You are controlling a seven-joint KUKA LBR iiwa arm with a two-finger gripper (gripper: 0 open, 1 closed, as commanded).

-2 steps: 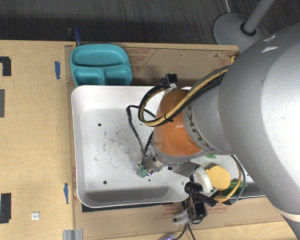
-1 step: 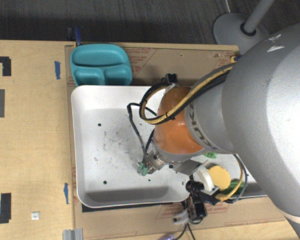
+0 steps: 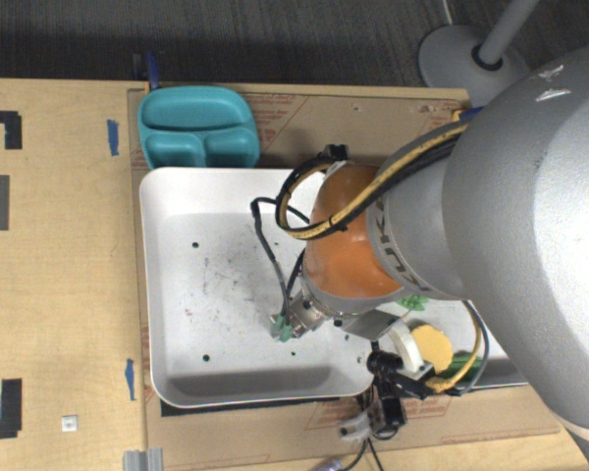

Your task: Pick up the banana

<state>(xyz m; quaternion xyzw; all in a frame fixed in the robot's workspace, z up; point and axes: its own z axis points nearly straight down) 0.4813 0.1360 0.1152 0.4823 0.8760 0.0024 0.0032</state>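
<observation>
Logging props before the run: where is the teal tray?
The teal tray sits at the camera view's upper left, touching the white bin's far rim.

no text or labels can be read

My grey arm (image 3: pixel 510 194) with its orange band (image 3: pixel 346 234) fills the frame's right, over the white bin (image 3: pixel 206 273); a teal tray (image 3: pixel 198 126) sits upper left.

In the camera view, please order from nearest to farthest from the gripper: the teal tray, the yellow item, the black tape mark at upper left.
1. yellow item, right of the gripper, beside the arm.
2. teal tray, up-left, beyond the bin's top edge.
3. black tape mark, far left on the bench.
</observation>
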